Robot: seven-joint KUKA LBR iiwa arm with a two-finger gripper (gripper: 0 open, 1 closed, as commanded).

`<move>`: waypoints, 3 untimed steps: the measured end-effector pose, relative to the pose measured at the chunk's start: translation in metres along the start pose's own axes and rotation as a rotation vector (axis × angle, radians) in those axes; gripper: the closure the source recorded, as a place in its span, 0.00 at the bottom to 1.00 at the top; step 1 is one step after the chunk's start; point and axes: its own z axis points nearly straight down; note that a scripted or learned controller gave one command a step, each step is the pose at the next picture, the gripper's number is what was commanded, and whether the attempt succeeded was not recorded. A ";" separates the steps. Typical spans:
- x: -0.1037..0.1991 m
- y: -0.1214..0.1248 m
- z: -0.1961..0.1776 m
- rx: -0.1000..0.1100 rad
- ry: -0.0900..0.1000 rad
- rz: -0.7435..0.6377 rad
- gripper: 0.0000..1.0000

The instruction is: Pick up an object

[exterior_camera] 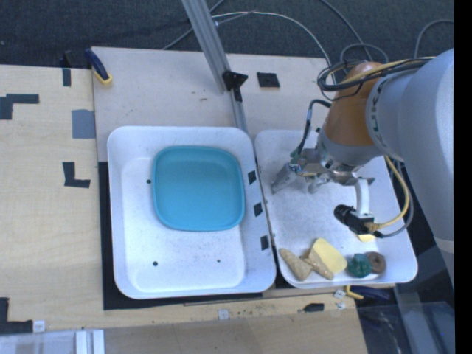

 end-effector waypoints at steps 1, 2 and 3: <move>0.000 0.001 -0.012 -0.003 0.000 -0.001 1.00; -0.005 0.006 -0.056 -0.007 -0.001 0.001 1.00; -0.009 0.010 -0.117 -0.008 -0.001 0.001 1.00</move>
